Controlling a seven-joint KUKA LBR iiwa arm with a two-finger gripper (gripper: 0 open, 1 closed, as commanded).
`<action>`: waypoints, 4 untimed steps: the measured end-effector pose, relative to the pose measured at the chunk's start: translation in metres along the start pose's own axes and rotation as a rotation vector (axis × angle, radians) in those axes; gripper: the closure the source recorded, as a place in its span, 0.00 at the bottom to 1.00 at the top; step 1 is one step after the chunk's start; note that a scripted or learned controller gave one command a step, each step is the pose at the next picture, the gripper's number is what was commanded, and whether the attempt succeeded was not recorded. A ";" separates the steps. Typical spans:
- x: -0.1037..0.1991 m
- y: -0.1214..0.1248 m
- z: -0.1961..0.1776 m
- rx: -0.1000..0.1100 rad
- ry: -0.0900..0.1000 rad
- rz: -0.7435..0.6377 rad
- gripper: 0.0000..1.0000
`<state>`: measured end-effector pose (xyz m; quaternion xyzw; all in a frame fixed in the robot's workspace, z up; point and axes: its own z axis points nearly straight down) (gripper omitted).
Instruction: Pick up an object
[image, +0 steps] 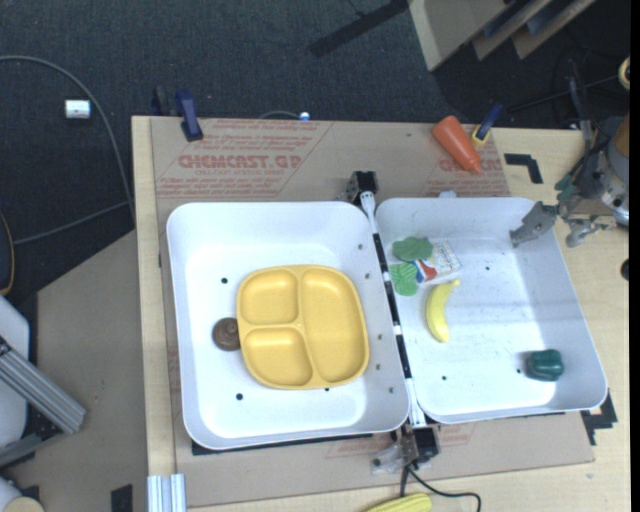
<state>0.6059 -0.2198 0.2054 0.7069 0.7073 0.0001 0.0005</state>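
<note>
The right bin (570, 300) holds a yellow banana (440, 311), two green pieces (409, 262), a small white packet with red and blue print (438, 264) and a dark green object (544, 365) near its front right corner. My gripper (555, 229) hangs over the bin's back right corner, reaching in from the right. Its two grey fingers (529, 225) stand apart with nothing between them, so it is open. It is well away from the banana and the dark green object.
The left bin (200, 250) carries a yellow divided plate (300, 326) with a small brown round object (227, 334) at its left side. An orange carrot-shaped item (457, 145) lies on the bench behind the right bin. A blue clamp (187, 113) sits at the bench's back left.
</note>
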 end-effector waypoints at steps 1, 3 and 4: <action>0.080 -0.050 0.065 0.002 0.001 -0.001 0.00; 0.129 -0.046 0.111 0.001 0.002 0.001 1.00; 0.179 -0.003 0.020 -0.001 0.001 0.000 1.00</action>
